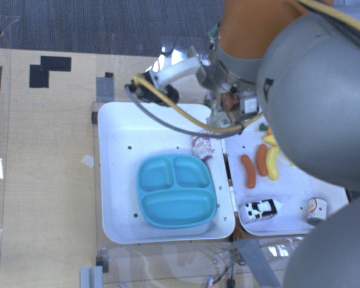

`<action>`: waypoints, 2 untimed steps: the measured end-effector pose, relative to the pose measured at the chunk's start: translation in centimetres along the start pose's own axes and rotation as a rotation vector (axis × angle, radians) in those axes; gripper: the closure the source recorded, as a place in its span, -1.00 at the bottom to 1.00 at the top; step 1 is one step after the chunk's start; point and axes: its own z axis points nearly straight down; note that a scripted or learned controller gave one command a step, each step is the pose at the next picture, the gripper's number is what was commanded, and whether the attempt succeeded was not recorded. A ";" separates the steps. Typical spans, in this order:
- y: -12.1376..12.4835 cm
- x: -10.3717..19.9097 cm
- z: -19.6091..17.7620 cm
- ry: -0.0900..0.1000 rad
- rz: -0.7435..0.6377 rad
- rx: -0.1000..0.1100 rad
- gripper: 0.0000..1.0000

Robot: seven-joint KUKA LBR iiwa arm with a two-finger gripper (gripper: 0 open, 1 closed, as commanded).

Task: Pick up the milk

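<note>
Camera view puts the milk (260, 209), cow-patterned, lying at the lower right, in the right bin (291, 218); the gripper (219, 122) hangs upper centre, well apart, grip state unreadable.

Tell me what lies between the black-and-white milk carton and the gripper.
In the camera view, an orange-red sausage lies on the right white bin between the black-and-white milk carton and the gripper; the rest is bare bin floor.
</note>
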 end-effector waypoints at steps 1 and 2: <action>-0.5 -1.5 0.9 -0.007 -0.389 0.000 1.00; -6.1 -0.8 10.3 -0.006 0.069 0.002 1.00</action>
